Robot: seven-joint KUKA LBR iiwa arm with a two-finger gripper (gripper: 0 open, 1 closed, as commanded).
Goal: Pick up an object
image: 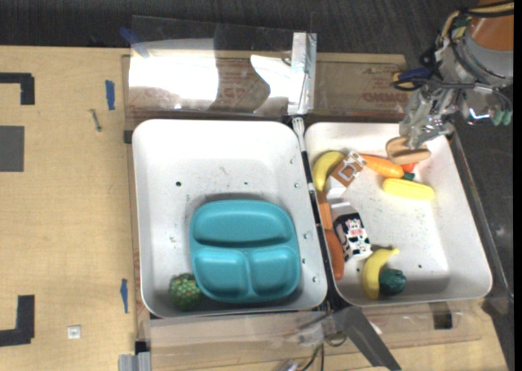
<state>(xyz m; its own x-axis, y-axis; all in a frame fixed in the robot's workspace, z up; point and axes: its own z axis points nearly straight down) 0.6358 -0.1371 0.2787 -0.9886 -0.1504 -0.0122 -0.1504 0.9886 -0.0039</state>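
Observation:
My gripper [422, 139] hangs over the back of the right bin [457, 255], with its fingers closed on a tan bread-like piece [407, 149]. Just under that piece lies an orange carrot [382, 166], and a yellow oblong fruit [409, 190] sits in front of it. Further left in the same bin are a banana [325, 168] and a small brown-and-white tag [351, 170]. A long orange stick [331, 239] runs along the bin's left wall beside a cow-patterned box [355, 237]. A small banana [375, 270] and a dark green item [394, 281] rest at the front.
The left bin [163, 165] holds a teal divided tray [245, 249] and a green bumpy ball [185, 289] at its front left corner. A clear plastic sheet [220, 76] stands behind the bins. The arm's grey wrist and cables [477, 59] fill the upper right.

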